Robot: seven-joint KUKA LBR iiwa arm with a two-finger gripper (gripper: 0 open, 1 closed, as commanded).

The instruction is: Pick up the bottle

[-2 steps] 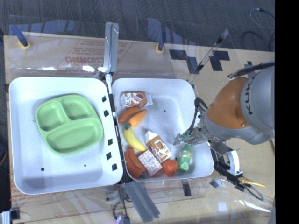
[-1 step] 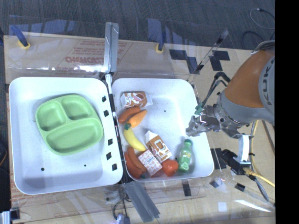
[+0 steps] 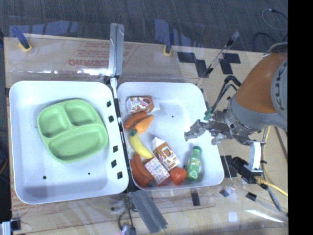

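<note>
The bottle is small and green with a green cap, and it lies near the front right corner of the right bin. My gripper hovers over the right side of that bin, a little behind the bottle and apart from it. Its fingers are open with nothing between them. The grey arm with its orange band comes in from the right.
Toy food fills the right bin's left and front: a snack packet, a carrot, a banana, a carton and a red tomato touching the bottle. A green divided plate lies in the left bin.
</note>
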